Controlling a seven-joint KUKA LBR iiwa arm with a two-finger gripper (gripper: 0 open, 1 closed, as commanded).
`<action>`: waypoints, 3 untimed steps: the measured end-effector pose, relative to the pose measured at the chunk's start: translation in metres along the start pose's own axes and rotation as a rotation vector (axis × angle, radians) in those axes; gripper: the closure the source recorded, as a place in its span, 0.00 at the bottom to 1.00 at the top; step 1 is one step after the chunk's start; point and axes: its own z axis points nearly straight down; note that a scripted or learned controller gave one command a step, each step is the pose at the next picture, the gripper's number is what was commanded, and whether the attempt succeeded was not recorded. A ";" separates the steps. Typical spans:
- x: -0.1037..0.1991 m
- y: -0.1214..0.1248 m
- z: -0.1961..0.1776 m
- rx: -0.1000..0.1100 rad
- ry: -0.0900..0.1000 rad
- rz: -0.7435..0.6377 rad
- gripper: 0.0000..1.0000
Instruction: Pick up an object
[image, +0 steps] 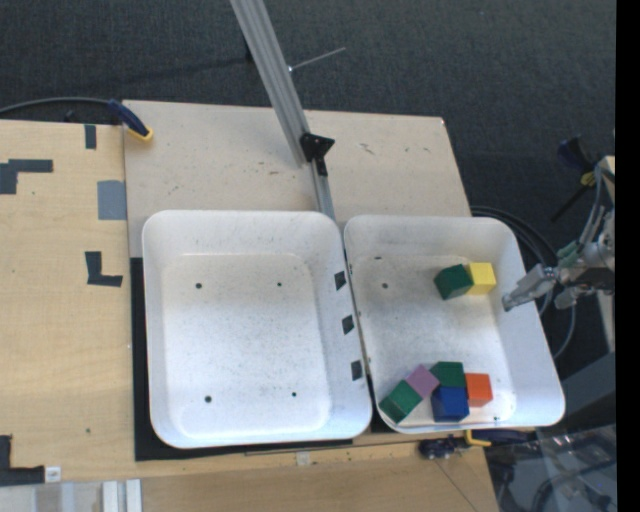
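Observation:
The right bin (520, 350) holds several small blocks. A green block (453, 282) and a yellow block (483, 276) touch each other near its far right. Along its front wall lies a cluster: a green block (401, 400), a purple one (422, 381), a dark green one (447, 373), a blue one (450, 403) and an orange one (478, 388). My gripper (526, 289) hangs at the right bin's right rim, just right of the yellow block, with nothing visibly in it.
The left bin (160, 300) sits beside the right one. A slanted metal bar (285, 90) with a black bracket (316, 148) reaches down to the bins' shared edge. A blue and yellow clamp (131, 119) lies at the back left. Cables hang at the right.

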 end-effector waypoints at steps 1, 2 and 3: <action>0.000 0.000 0.000 0.000 0.000 0.000 0.00; 0.001 -0.002 0.064 0.007 0.002 0.001 0.00; -0.002 0.004 0.112 0.006 0.001 0.001 0.00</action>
